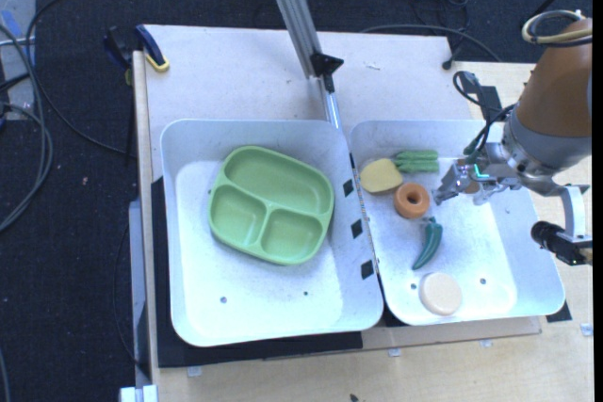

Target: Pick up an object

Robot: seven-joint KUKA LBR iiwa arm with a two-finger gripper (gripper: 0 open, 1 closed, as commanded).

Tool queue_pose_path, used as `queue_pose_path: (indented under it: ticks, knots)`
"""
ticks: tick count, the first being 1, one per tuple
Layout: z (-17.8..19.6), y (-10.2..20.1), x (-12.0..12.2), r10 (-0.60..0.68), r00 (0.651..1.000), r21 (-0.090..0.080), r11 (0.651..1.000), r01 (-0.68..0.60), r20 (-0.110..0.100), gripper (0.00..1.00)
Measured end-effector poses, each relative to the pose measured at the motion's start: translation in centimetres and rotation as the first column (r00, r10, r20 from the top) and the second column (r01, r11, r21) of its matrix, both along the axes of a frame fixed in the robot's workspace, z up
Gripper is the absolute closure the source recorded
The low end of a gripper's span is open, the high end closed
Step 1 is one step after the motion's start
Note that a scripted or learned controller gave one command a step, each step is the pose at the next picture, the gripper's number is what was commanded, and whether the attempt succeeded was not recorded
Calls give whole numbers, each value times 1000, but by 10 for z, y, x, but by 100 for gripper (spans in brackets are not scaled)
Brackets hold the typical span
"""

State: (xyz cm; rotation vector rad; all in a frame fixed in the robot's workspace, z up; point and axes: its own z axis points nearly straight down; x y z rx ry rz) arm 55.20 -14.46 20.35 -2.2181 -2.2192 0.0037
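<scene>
Pale wood surface (236, 61): one, carrying two shallow white bins side by side; dark floor with cables around it.
Arm (556, 108): one, grey with an orange band, reaching in from the right edge over the right bin.
Left bin (188, 297): one, white; it holds one thing, the green tray.
Right bin (499, 268): one, white; it holds five small things, all lying apart from the bin's right wall.
Green tray (271, 204): one, light green, three compartments, lying flat and turned at a slant in the middle of the left bin; nothing in its compartments.
Metal pole (294, 0): one, silver, running from the top of the view down to the point where the two bins meet.
Green ridged piece (415, 161): one, lying along the upper part of the right bin, just beside the yellow piece.
Yellow piece (382, 175): one, rounded, near the right bin's left wall, just above and left of the ring.
Green pepper (429, 244): one, dark green, slim and curved, below the ring.
White disc (440, 293): one, pale and round, near the bin's lower edge, below the pepper.
Orange ring (412, 200): one, doughnut-shaped, in the right bin between the yellow piece and the pepper.
Pincer (454, 185): one, low over the right bin just to the right of the ring; whether it is wide or narrow I cannot tell, and nothing shows held in it.
</scene>
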Motion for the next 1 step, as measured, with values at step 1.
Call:
queue_pose_path:
  ticks: [1]
  knots:
    - [2,0,1,1,1000,-1,1000,-1,4,0]
